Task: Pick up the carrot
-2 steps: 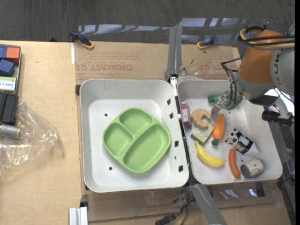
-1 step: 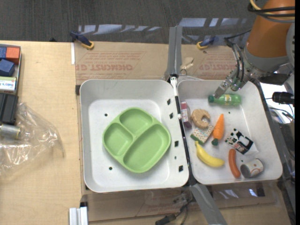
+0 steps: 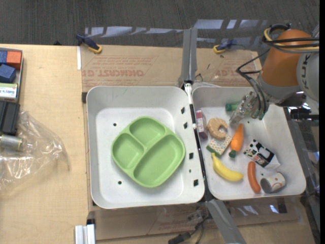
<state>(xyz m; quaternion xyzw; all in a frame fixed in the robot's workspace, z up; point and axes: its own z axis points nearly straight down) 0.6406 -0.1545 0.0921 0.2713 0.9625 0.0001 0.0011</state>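
The jaws (image 3: 242, 111) are seen hanging over the right bin (image 3: 292, 136), at the end of the grey arm (image 3: 284, 65) reaching in from the right. Whether they are spread or pressed together cannot be told; nothing is seen pinched between them.

The carrot (image 3: 236, 139) lies just below the jaws, slightly tilted, its green stub pointing away from them. Its upper orange tip is close under the jaws, though contact cannot be made out. This placement is judged to be an approach from above, with the jaws set over the carrot's upper end rather than its middle.

To the left of the jaws a doughnut-like ring (image 3: 218, 127) rests, with a patterned wafer (image 3: 218, 146) below it and a banana (image 3: 226, 170) further down. A sausage (image 3: 253, 177) and a small cup (image 3: 274, 182) lie well below and to the right.

The green divided plate (image 3: 148, 151) sits in the left bin (image 3: 101, 111), far left of the jaws. The crowding beside the carrot may be judged a risk of a neighbour being nudged.
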